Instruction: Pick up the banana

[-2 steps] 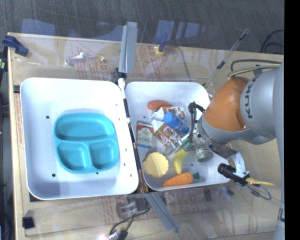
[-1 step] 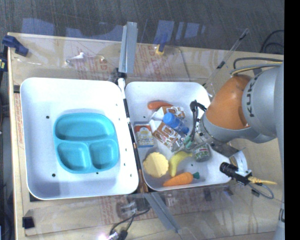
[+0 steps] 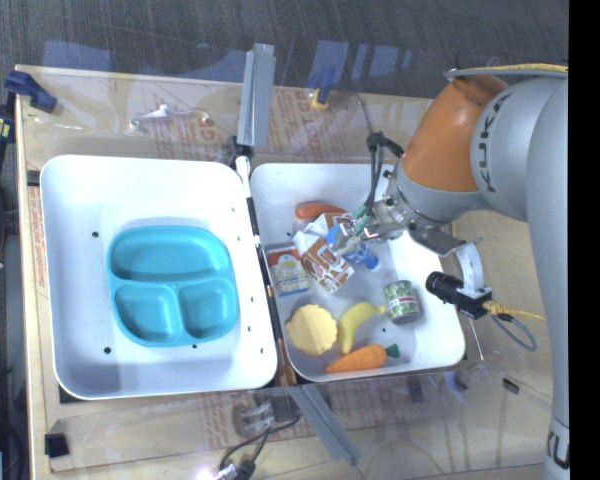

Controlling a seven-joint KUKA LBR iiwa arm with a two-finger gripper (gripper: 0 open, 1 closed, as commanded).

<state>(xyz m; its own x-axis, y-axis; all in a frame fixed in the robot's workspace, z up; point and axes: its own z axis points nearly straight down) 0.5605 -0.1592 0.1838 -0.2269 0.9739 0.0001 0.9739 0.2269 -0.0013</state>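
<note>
Banana (image 3: 358,320) sat in the right bin (image 3: 435,343), just above the carrot (image 3: 359,359), long axis slanting up-right toward the can (image 3: 403,301). Hand (image 3: 365,223) hovered well up from it over the cartons; couldn't tell its state.

The banana (image 3: 358,320) is pale yellow, next to a deeper yellow round item (image 3: 312,329) and an orange carrot (image 3: 358,359) with a green tip. A red-orange sausage-shaped thing (image 3: 319,210) lies in the white right bin (image 3: 435,343). The small can (image 3: 403,301) has a green-and-white label. The cartons (image 3: 322,253) are white with red-brown print — busy patterns. The left bin (image 3: 70,268), also white, holds a turquoise divided tray (image 3: 172,283). The arm (image 3: 510,138) is grey, its band (image 3: 448,138) orange.
</note>
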